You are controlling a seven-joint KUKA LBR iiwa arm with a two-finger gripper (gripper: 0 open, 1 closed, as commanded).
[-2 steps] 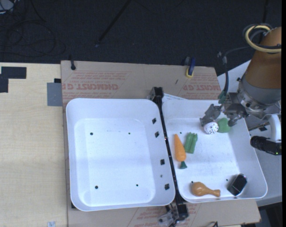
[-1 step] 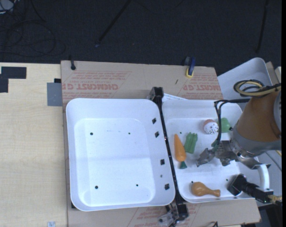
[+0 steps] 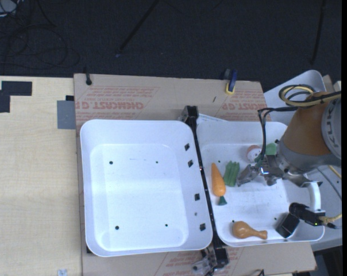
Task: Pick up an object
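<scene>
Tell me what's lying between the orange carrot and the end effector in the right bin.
In the camera view, a green ridged piece lies between the carrot and the end effector, close beside both.

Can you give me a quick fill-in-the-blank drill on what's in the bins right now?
1. The carrot lies in the ____ bin as the camera sees it.
2. Right beside the carrot lies a ____ bundle of beans.
3. The gripper hangs over the bin, close to the ____.
4. The tan drumstick lies near that bin's ____ edge.

Missing words: right; green; beans; front
</scene>
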